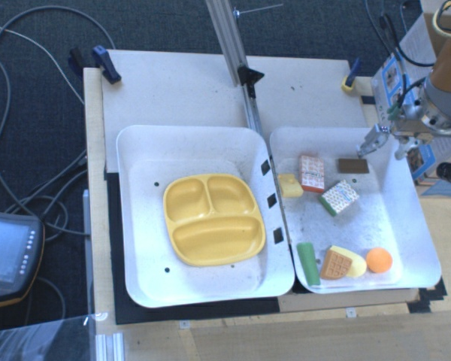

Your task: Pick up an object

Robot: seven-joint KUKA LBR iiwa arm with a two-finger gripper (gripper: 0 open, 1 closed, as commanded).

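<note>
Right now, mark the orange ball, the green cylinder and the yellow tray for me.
orange ball (379, 260): camera view, centre of the ball, right bin's near corner.
green cylinder (307, 263): camera view, middle of its length, right bin's near left edge.
yellow tray (213, 238): camera view, floor of its long compartment, left bin.

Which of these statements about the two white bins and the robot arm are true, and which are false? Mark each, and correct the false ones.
1. The yellow plate lies in the left bin. True.
2. The orange ball sits on the yellow plate. False: it lies in the right bin.
3. The gripper holds the ball. False: the gripper hangs above the right bin's far edge, away from the ball.
4. A green stick lies in the right bin. True.
</note>
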